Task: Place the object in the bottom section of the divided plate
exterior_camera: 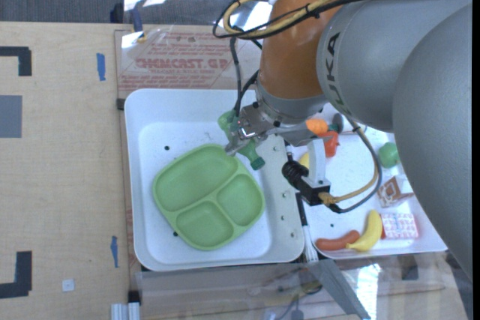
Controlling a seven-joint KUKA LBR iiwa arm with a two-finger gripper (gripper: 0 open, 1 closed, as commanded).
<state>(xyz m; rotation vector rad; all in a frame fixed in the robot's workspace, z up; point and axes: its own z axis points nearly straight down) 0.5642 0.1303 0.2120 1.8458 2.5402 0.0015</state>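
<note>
The green divided plate (206, 196) lies in the left white bin (142, 161). It has a large section at its upper left, a small one at the right and another at the bottom (202, 225). My gripper (241, 140) hangs just above the plate's upper right rim. It is shut on a small green object (228, 121) whose ends stick out on both sides of the fingers, the lower end at the bin's divider. All three plate sections look bare.
The right bin (352, 183) holds an orange toy (319, 127), a green ball (388, 154), a banana (367, 233), a red sausage (337, 241) and a red-and-white packet (398, 225). The arm's big body covers that bin's upper part. A black cable fitting (304, 183) hangs near the divider.
</note>
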